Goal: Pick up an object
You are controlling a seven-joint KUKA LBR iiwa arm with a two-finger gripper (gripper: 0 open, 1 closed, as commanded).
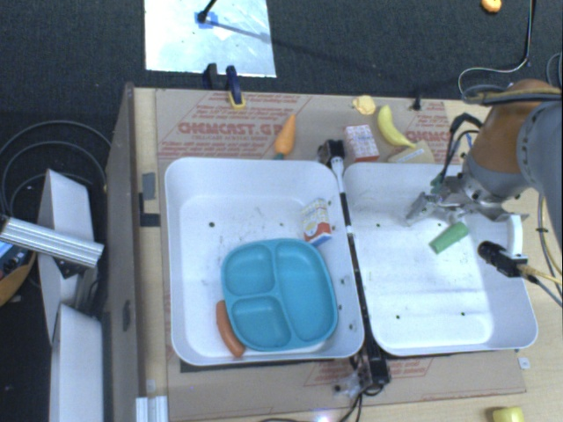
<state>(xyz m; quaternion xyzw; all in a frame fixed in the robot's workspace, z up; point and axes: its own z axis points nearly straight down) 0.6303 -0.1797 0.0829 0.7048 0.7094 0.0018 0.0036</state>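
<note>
While a blue divided plate (280, 293), a hot dog (229, 328) and a small carton (317, 221) lay in the left bin (189, 236), the gripper (431, 207) stood spread, grasping nothing, just above the green block (449, 237) in the right bin (422, 323).

The light is bright and even, coming from above. The two white bins (264, 183) look almost washed out, with only soft, faint shadows inside their walls. A shiny metal sheet (209, 25) at the top shows glare. The picture is slightly soft, and the dark floor (62, 51) looks grainy.
</note>
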